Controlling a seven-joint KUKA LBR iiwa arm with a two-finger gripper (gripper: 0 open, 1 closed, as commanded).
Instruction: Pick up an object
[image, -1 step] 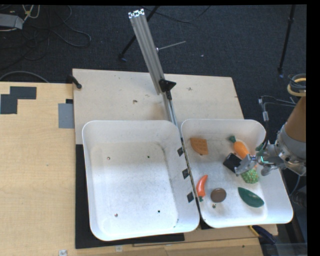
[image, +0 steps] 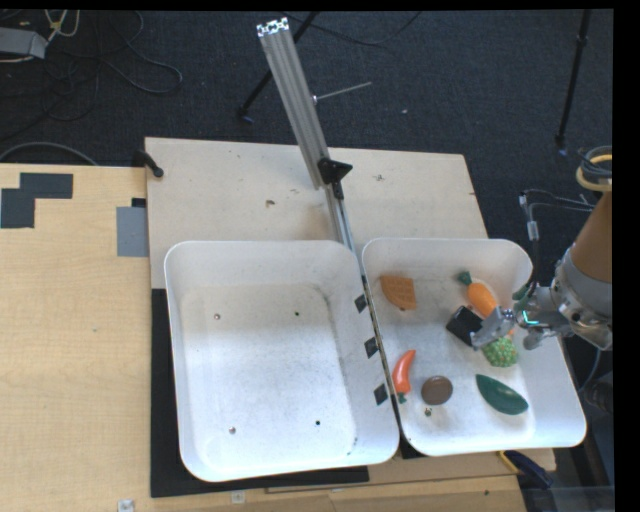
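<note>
The pale worktop (image: 250, 190) carries two shallow white bins side by side. Every loose item lies in the bin on the view's right (image: 440, 260), none in the bin on the view's left (image: 260, 330). A slanted aluminium rail (image: 300, 110) runs down to the seam between them.

The grey arm (image: 585, 275) reaches in over the right-hand bin's far wall, and its end effector (image: 505, 325) sits low, just above a green knobbly toy vegetable (image: 500, 353). Whether it is spread or pressed together cannot be told from here, and nothing is visibly pinched in it.

I judge the pick as not yet made: the approach looks finished, while closing and lifting are left.

A toy carrot (image: 481, 297) lies just beside the end effector on its upper side and could be nudged or caught along with the target. A dark green pod shape (image: 501, 395) lies near below. An orange-brown wedge (image: 400, 292), a red chilli (image: 403, 372) and a small brown disc (image: 437, 390) lie well clear.
</note>
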